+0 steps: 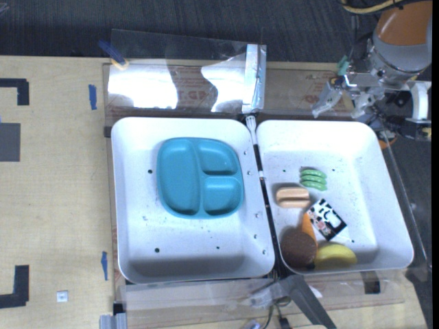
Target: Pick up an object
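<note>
The right bin (pixel 363 149) holds several small items near its front. They are a green ridged piece (pixel 313 178), a tan hot-dog bun (pixel 293 196), a black-and-white packet (pixel 327 219), an orange piece (pixel 308 225), a brown round piece (pixel 299 247) and a yellow fruit (pixel 335 254). My gripper (pixel 348 103) hangs over the far rim of the right bin, well behind the items. It is open with nothing between its fingers.
A blue divided plate (pixel 201 177) lies in the left bin (pixel 130 184). A clear plastic sheet (pixel 185 77) stands behind the left bin. The arm's orange band (pixel 405 26) is at the top right, with cables above it.
</note>
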You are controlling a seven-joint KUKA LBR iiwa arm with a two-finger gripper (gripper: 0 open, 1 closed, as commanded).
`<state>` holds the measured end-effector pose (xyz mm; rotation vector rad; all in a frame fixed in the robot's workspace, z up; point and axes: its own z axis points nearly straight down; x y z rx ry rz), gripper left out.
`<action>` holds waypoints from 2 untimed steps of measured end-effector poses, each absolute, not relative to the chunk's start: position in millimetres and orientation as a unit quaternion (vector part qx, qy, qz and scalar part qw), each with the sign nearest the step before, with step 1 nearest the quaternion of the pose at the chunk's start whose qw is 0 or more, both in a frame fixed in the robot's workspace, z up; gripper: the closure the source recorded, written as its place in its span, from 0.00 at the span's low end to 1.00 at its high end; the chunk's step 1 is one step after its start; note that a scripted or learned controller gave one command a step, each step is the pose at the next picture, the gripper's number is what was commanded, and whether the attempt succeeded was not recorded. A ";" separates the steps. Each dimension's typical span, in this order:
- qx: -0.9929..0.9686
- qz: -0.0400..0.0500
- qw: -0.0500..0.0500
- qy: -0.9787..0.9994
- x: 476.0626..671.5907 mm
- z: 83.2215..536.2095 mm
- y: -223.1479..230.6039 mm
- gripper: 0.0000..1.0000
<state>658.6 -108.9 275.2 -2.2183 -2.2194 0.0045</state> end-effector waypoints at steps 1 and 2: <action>-0.680 0.004 0.005 -0.733 603.0 147.0 -100.7 0.00; -0.690 -0.001 -0.003 -0.724 604.0 262.9 -159.2 0.00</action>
